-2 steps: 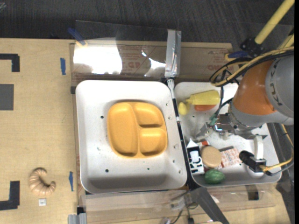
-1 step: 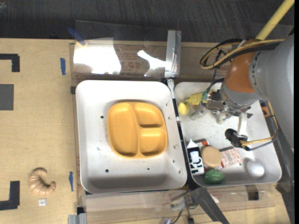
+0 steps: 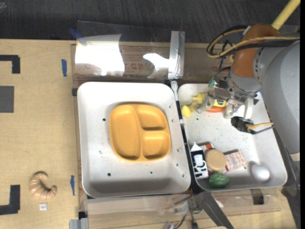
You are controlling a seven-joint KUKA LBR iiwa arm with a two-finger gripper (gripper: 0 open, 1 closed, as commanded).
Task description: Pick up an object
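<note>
My gripper [image 3: 220,100] is low over the far left part of the right bin [image 3: 267,142], reaching in from the right. Close by its left side lies a yellow object [image 3: 189,107], and a small orange-red object [image 3: 217,108] shows just under it. Near the bin's front edge lie a black-and-white box [image 3: 198,162], a tan round object [image 3: 216,160], a red-and-white packet [image 3: 235,160], a green object [image 3: 218,180] and a silvery ball [image 3: 260,172]. Nothing is visibly held.
The left bin [image 3: 90,142] holds an orange divided tray [image 3: 139,130]. A tan curled object [image 3: 43,185] lies on the cardboard bench at the far left. A shiny clear sheet [image 3: 124,56] and a metal post [image 3: 176,54] stand behind the bins.
</note>
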